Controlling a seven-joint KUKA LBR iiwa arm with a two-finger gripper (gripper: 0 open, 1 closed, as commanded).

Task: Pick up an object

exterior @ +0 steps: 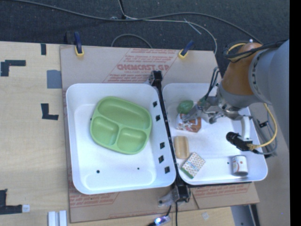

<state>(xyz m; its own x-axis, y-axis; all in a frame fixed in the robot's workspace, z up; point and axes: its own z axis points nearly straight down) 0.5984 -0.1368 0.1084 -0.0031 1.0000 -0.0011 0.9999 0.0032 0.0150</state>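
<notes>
My gripper point(205, 112) hangs low over the right bin point(214, 173), in its upper middle, beside a small orange-and-white packet point(189, 123) and a green round object point(185, 106). The fingertips point left toward these two items and sit just to their right. A tan oblong block point(181, 147) lies lower in the same bin. A green-patterned sachet point(193, 165) rests near the bin's front edge. A small silver can point(238, 165) lies at the front right.
The left bin point(77, 126) holds a green divided plate point(121, 125). A black divider point(162, 126) runs between the bins. A black fitting with a yellow cable point(244, 142) hangs over the right bin's right side.
</notes>
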